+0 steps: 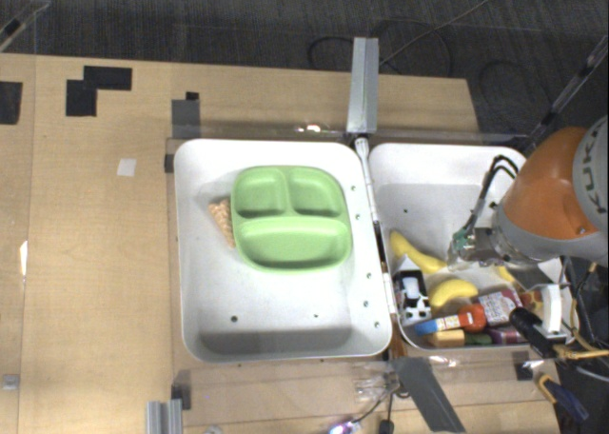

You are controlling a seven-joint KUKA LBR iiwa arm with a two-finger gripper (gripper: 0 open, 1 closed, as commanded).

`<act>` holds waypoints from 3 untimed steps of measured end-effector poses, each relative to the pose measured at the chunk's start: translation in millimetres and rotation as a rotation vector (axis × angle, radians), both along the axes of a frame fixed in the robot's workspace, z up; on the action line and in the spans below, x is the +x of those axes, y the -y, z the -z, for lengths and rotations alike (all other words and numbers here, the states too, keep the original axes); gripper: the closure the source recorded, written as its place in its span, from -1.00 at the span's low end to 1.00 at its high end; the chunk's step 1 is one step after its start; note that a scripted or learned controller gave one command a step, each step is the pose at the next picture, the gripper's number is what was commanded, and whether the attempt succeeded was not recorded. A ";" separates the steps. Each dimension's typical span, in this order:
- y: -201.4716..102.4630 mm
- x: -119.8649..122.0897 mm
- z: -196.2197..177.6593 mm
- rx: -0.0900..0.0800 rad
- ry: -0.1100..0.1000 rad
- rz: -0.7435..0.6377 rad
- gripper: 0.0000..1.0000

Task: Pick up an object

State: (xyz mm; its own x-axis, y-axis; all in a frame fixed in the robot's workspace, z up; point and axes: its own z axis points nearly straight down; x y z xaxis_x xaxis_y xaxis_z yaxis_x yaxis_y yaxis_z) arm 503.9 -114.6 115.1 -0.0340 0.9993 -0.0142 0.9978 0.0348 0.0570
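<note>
Looking down on the bench, two white bins are seen side by side. The left bin holds a green tray with three compartments, lying flat near the bin's far half; a small tan item is tucked against the tray's left edge and partly hidden under it. The right bin is crowded along its near side: a banana lies toward the bin's left wall, a second yellow fruit rests just beside it, a black-and-white carton stands next to the left wall, and a red packet and an orange and blue item are gathered near the front wall. The arm, grey with an orange band, is reached in from the right over the right bin. The gripper is lowered just above the clutter, close to the banana's right end; whether it is spread or closed cannot be told, and nothing is seen held in it. A metal post stands behind the bins where they meet.
</note>
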 end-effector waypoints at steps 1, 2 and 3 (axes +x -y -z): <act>-0.5 2.1 -11.0 0.000 0.005 0.000 1.00; -23.4 43.2 -42.3 0.015 -0.053 0.095 1.00; -23.5 43.1 -42.2 0.015 -0.053 0.095 -1.00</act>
